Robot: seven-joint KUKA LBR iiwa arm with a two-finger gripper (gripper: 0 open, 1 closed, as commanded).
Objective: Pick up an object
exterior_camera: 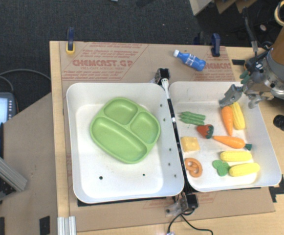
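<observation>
Well left of the gripper (pixel 237 96) lies a green divided plate (pixel 125 129) in the left bin (pixel 78 146). Nearer, green beans (pixel 192 117). Just below its spread, empty fingers stand an upright carrot (pixel 227 120) and corn cob (pixel 238 115), touching each other.

Even, bright overhead light; soft shadows; mild glare on white bins (pixel 78 131); slightly soft focus, low resolution.
</observation>
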